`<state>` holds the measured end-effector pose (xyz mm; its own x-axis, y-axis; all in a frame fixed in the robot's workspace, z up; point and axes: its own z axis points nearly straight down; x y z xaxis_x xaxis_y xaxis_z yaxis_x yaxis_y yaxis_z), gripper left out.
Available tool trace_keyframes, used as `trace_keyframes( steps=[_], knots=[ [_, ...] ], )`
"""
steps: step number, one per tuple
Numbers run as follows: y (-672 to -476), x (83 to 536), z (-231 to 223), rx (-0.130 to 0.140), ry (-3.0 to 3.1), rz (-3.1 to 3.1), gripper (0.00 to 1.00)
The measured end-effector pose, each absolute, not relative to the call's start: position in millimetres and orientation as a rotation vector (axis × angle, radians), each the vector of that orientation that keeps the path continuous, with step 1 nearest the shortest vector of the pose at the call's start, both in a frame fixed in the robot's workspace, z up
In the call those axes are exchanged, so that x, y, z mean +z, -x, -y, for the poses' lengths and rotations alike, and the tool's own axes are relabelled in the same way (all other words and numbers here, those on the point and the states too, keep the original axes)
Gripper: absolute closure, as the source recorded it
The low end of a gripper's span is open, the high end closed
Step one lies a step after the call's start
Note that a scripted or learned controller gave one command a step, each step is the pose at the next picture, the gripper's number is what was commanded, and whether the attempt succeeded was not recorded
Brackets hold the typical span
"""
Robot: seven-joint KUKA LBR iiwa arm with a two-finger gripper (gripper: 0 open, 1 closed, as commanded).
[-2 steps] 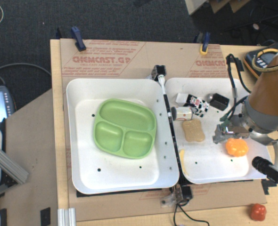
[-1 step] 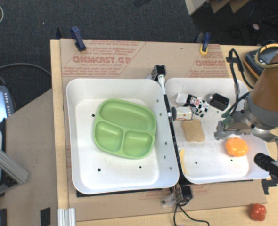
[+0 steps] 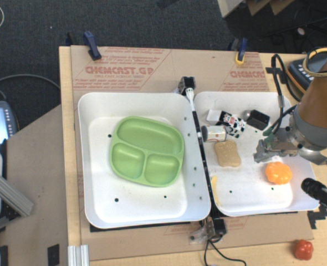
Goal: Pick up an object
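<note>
Approach step, nothing picked yet. Gripper [image 3: 270,153] low in right bin [image 3: 252,203], just above orange fruit [image 3: 278,173]; whether it is parted or closed, cannot tell. Next move probably: centre over fruit, descend, grasp.

orange ball [image 3: 278,173] | round | right bin [image 3: 252,204] | just below hand [image 3: 270,151]

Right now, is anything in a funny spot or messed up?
Yes, one thing: a small red object sits on the bench outside the right bin, near its front corner, while the other small items lie inside that bin. Nothing looks spilled or broken.
</note>
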<state>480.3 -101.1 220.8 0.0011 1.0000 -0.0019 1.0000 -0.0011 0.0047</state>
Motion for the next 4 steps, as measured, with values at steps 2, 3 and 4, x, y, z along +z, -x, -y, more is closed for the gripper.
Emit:
trace_keyframes(
  steps=[2,3,4],
  knots=[
    [-478.6,196.7,62.4,-0.003,-2.222,-2.230,1.00],
    [-479.8,209.2,65.0,0.001,-2.220,-2.221,1.00],
    [-480.3,219.1,65.0,0.003,-2.219,-2.219,1.00]
  ],
)
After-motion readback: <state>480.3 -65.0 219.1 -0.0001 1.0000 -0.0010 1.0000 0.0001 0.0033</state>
